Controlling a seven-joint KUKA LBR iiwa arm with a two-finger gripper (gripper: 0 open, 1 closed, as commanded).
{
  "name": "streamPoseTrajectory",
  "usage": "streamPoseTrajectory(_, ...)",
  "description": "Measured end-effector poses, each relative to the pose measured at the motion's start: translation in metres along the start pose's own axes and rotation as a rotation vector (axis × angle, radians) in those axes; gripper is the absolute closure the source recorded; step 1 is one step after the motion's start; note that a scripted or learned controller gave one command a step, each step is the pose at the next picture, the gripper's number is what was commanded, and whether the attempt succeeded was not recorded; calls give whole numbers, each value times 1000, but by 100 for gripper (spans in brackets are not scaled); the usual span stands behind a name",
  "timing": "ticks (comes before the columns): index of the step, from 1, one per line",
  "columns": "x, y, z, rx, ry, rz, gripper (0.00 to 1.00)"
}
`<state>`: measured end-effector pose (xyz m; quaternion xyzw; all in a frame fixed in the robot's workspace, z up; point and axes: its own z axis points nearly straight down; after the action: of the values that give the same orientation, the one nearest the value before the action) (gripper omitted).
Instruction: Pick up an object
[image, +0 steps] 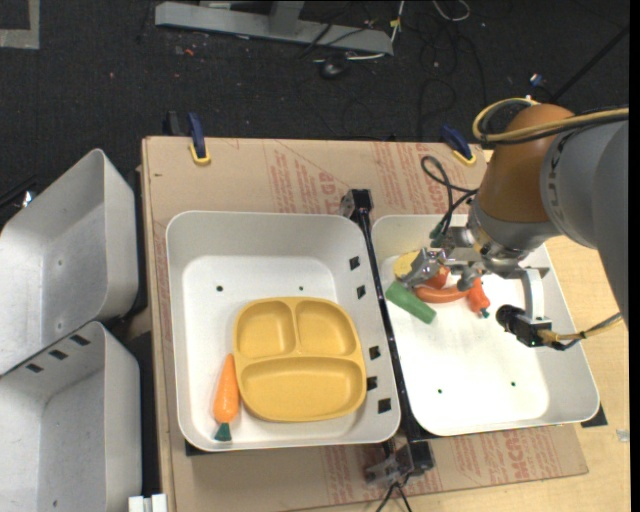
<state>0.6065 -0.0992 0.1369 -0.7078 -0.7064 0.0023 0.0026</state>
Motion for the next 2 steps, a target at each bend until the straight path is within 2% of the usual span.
streamPoseTrajectory(1, -2, 4, 38, -17, -4, 0, 0)
streamPoseTrajectory(2, -1, 7, 24, -27, -4, 0, 100)
